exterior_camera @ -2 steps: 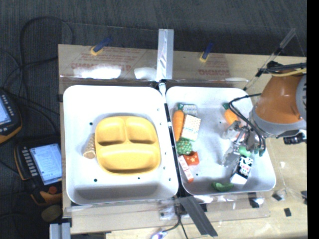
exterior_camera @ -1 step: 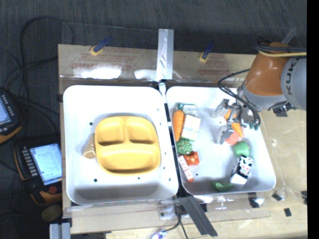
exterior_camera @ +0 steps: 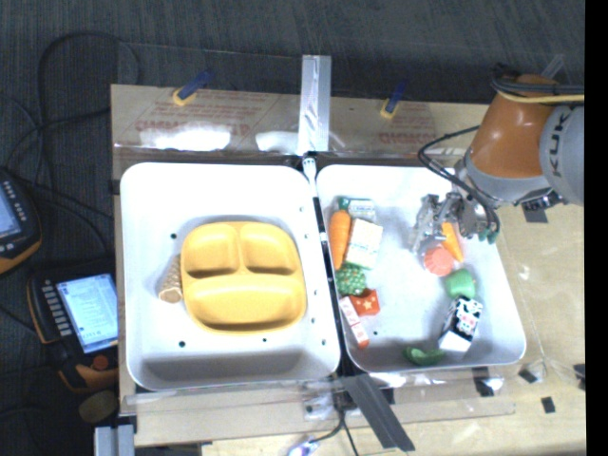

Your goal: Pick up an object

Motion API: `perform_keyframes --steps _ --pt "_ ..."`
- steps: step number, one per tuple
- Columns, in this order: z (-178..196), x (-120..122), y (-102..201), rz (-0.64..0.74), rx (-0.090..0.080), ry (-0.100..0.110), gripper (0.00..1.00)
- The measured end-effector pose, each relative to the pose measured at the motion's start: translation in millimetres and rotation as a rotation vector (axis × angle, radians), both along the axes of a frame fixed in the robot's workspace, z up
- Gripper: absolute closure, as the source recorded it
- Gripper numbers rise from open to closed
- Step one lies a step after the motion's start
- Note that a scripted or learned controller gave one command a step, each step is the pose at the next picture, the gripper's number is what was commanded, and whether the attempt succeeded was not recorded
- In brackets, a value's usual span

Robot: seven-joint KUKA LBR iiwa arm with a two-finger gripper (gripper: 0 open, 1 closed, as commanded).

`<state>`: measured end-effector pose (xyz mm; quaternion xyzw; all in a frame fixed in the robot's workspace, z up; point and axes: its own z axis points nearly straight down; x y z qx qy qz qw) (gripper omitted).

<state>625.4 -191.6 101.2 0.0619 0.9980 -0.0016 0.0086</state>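
Nearest edge, right bin (exterior_camera: 513, 345): green pod-shaped toy (exterior_camera: 425, 354) against the near wall, with a black-and-white cow-print carton (exterior_camera: 462, 323) just beside it, tilted. Small red box (exterior_camera: 362, 306) and a green textured piece (exterior_camera: 351, 279) lie by the divider between the bins.

Left bin (exterior_camera: 142, 350): yellow divided plate (exterior_camera: 243, 274) sits mid-bin, three compartments. A tan cone (exterior_camera: 170, 280) pokes out at its left edge, touching the plate.

Mid right bin: green round piece (exterior_camera: 461, 282) near the right wall, a pinkish-red disc (exterior_camera: 438, 260) just beyond it. Orange carrot (exterior_camera: 338, 238) lies lengthwise along the divider, a white carton (exterior_camera: 363, 242) beside it, a small teal-topped box (exterior_camera: 355, 203) at the far end.

Gripper (exterior_camera: 445, 221) is down inside the right bin, directly over the pinkish disc and a small orange item (exterior_camera: 454, 245) next to it. Metal parts overlap those toys, so how wide the tool stands, and whether anything is caught in it, cannot be told.

Farther: orange band of the arm (exterior_camera: 513, 131) at the bin's far right corner. Cardboard backing (exterior_camera: 228, 117) beyond both bins with two blue-and-yellow clamps (exterior_camera: 193, 86).
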Motion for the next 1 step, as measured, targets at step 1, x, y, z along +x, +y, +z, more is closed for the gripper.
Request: perform_keyframes --steps 1 --pt "123.3 -2.9 43.6 -0.088 0.005 0.012 1.0"
